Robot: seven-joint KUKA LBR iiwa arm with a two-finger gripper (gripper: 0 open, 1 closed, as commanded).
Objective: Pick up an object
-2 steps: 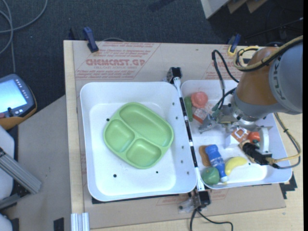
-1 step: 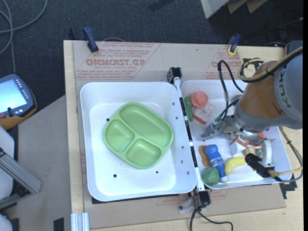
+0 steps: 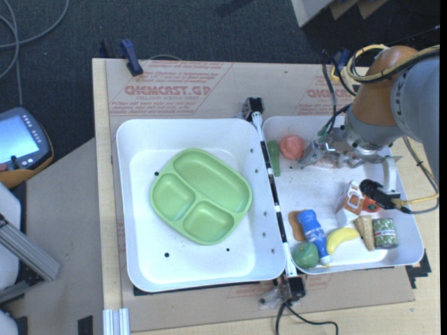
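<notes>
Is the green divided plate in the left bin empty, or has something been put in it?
Empty. The green divided plate lies flat in the left bin, and all three compartments show bare green.

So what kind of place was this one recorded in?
Most likely a robotics lab bench: a robot arm over two white bins, one holding toy food like a banana, with cables on the carpet.

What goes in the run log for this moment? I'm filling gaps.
arm: over right bin | gripper: beside pink ball, grip unclear | green tray: left bin
</notes>
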